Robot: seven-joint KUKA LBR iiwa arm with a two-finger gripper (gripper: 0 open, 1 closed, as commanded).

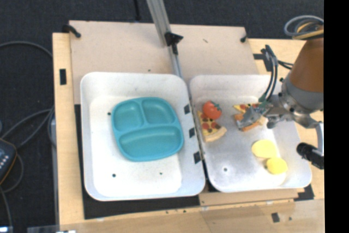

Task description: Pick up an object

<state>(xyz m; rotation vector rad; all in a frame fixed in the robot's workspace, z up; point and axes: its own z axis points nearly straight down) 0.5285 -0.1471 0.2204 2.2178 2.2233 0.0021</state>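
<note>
Grey two-finger gripper (252, 117) down over the small orange-and-yellow toy food piece (243, 111) in the right shallow white bin (229, 174), presumably lining up a grasp; grip state: can't tell.

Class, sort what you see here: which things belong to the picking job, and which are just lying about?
Job: hand; orange toy under it; right bin.

Lying about: tomato; pizza slice; two yellow pieces; blue tray; left bin.
</note>
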